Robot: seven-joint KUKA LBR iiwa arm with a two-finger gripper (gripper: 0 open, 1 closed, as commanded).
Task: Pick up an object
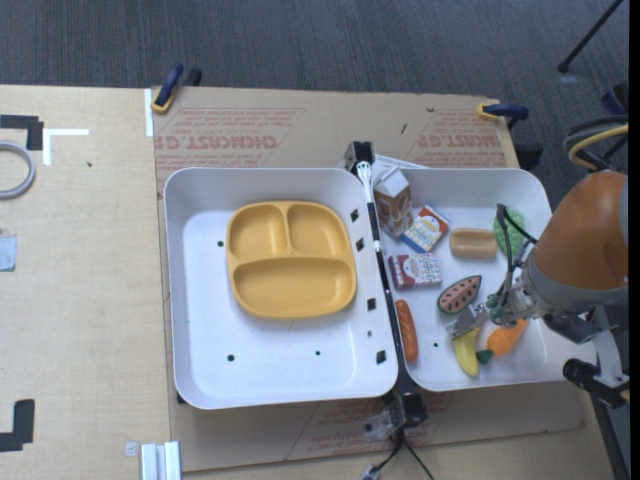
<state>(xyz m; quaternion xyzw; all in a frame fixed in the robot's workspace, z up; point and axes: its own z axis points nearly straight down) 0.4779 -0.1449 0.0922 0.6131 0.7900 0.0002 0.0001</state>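
My gripper (pixel 487 313) is low in the right bin (pixel 535 193), near its front right corner. It hovers among three toys: an oval red-and-green slice (pixel 460 294) just to its left, a yellow banana (pixel 466 354) in front of it, and an orange carrot (pixel 506 337) at its right. Whether it touches any of them is unclear from this angle. The arm's orange band (pixel 598 233) hides the bin's right side.
The right bin also holds a brown carton (pixel 393 199), a colourful box (pixel 426 230), a bread roll (pixel 473 243), a green item (pixel 509 228), a maroon box (pixel 415 270) and a sausage (pixel 405 330). A yellow divided plate (pixel 292 260) lies in the left bin (pixel 200 368).
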